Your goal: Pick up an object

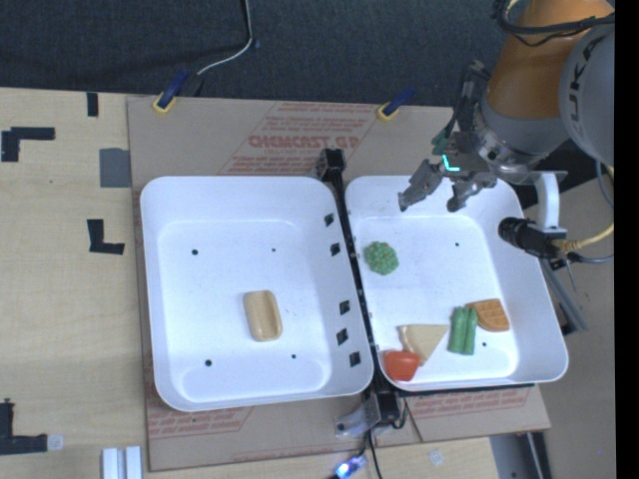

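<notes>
My gripper [433, 200] hangs over the far edge of the right bin [519, 267], its two dark fingers spread open with nothing between them. A green broccoli piece [380, 257] lies in the right bin, below and left of the gripper. Near that bin's front edge sit a red tomato piece [400, 364], a pale yellow wedge [424, 339], a green pickle-like piece [462, 329] and an orange cracker-like piece [490, 314]. A tan bread roll [263, 314] lies in the left bin [170, 267].
The two bins meet at a black clip-lined divider [344, 267]. Both stand on a cardboard sheet [300, 138] on the wooden bench. A black cable [240, 28] runs across the dark backdrop behind.
</notes>
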